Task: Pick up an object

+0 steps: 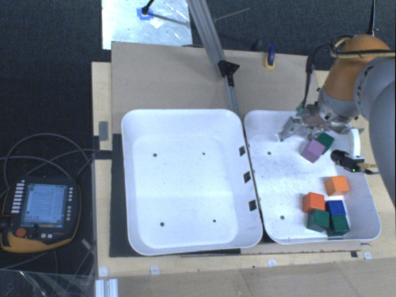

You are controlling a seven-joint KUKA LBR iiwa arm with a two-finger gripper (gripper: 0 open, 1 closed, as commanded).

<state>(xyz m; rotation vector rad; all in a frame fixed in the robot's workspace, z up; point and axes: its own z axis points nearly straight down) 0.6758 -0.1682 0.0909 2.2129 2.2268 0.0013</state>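
My gripper (301,130) hangs over the far part of the right bin (272,184), under the orange band of the arm. Just to its right and nearer the camera lies a tilted purple block (313,150), with a green block (325,141) touching its far right corner. Both sit close to the gripper, and nothing shows clearly that either is held. In the near right corner of the same bin is a cluster: an orange block (336,185), a red-orange block (314,201), a blue block (336,207) and two dark green blocks (318,219).
The left bin (133,135) stands beside the right one, with a shared rim between them. A slanted grey pole (207,30) crosses the bench behind the bins. A teach pendant (40,212) lies off the bench at the left.
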